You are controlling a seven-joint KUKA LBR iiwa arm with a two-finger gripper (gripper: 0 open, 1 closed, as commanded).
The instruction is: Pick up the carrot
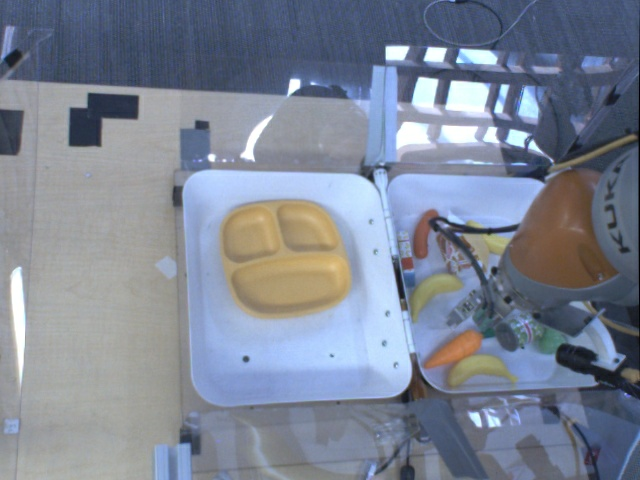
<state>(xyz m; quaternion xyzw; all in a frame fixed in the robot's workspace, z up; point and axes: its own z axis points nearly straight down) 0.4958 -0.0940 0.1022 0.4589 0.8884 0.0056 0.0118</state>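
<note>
The arm (570, 233) is reaching in from the right, its orange band sitting big and round over the right bin (400, 218). Below that band, the pincer (478, 313) is hanging low among the food items, pointing down and to the left. Whether its tips are spread or pressed together, I cannot tell; the metal parts are blurring into the clutter here.

The carrot (453, 349) is lying in the right bin, toward its front left part, orange and tapered, narrow end pointing at the bin's left wall. The pincer is sitting just beside the carrot's thick end, and nothing is showing between its tips.

Just in front of the carrot, a yellow banana (481, 370) is lying along the near edge. Another yellow banana-like piece (436, 292) is resting just behind the carrot, near the dividing wall. Further back, a red-orange sausage-shaped item (426, 232) is standing against the left side. A green item (546, 341) is peeking out under the wrist.

Over in the left bin (210, 368), a yellow divided plate (286, 257) is sitting toward the back, three compartments facing up. Both bins are resting side by side on the pale wooden tabletop (90, 298).
</note>
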